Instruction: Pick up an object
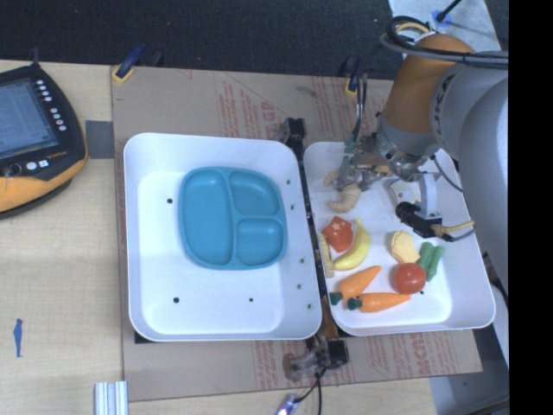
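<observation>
A blue divided plate is seen lying in the left white bin. An orange-edged tablet controller is set on the wooden surface, well apart from it.

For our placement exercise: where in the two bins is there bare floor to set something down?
Left bin: bare floor all round the blue plate, widest along its left and near sides. Right bin: crowded; pincer over the far end, banana, carrots, tomato filling the rest.

Pale wood bench, brown cardboard sheet on top, dark carpet floor behind
</observation>
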Controlling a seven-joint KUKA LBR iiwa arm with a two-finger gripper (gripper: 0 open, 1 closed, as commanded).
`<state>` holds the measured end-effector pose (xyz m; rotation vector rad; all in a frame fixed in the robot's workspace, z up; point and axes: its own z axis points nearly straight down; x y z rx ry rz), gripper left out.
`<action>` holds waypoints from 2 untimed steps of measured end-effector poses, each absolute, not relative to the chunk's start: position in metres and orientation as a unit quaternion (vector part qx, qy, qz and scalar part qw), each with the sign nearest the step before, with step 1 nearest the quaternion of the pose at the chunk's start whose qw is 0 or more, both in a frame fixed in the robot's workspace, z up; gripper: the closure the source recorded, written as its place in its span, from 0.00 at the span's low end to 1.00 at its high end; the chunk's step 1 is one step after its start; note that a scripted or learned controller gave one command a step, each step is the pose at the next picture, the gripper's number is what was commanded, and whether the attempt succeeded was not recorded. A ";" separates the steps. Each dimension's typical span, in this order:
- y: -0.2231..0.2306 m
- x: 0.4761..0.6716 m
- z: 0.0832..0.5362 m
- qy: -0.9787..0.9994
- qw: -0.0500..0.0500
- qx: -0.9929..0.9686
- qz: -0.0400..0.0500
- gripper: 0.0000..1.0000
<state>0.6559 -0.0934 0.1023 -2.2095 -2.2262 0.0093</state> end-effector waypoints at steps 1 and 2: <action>-0.001 0.636 0.193 -0.709 0.001 -0.705 0.001 1.00; 0.016 0.563 0.242 -0.709 0.002 -0.705 0.001 1.00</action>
